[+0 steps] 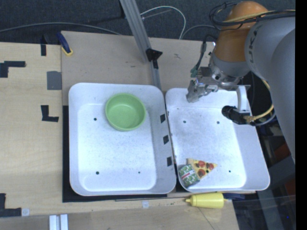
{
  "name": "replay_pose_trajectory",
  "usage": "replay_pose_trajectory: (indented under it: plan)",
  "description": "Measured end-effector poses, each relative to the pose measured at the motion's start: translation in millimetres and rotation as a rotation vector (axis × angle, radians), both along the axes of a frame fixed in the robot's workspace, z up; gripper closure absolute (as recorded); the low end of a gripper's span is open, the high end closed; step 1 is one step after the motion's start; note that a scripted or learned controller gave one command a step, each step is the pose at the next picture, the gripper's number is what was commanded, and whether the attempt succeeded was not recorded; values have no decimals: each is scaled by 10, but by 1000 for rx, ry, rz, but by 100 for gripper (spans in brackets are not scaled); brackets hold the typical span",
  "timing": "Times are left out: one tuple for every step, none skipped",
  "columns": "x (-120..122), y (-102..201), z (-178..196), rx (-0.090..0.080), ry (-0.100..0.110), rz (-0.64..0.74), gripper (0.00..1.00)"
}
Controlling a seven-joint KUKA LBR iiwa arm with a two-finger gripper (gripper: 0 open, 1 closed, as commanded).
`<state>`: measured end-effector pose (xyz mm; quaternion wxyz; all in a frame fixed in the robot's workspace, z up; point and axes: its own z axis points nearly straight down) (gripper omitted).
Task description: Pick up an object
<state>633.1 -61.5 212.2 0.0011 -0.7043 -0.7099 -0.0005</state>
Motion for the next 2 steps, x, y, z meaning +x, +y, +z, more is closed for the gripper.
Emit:
replay_pose_trajectory:
  plan:
    - [-104, 629, -7, 0, 2, 0, 100]
    - [-81, 1094, -2, -1, 0, -1, 100]
